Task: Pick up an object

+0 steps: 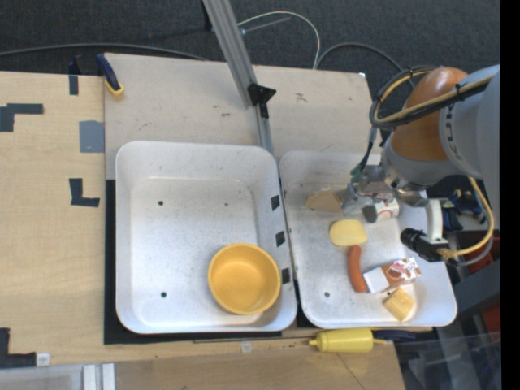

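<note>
Yellow mustard bottle (345,341) lies at bottom edge; gripper (363,203), finger state unclear, hovers over right bin (313,295).

Gripper (366,201): low over the right bin (325,299), near its far wall.
Just below the tool: a yellow oval piece (348,233), then a red sausage (357,268).
Toward the left of the tool: a tan wedge (325,201) lies close, blocking a sideways pass.
Farther below right: a red-and-white packet (396,274) and a cheese wedge (400,304) crowd the corner.
Open floor: the right bin's near left part.
Left bin (146,218): broad bare floor; a yellow bowl (243,278) occupies the near corner by the divide.
</note>
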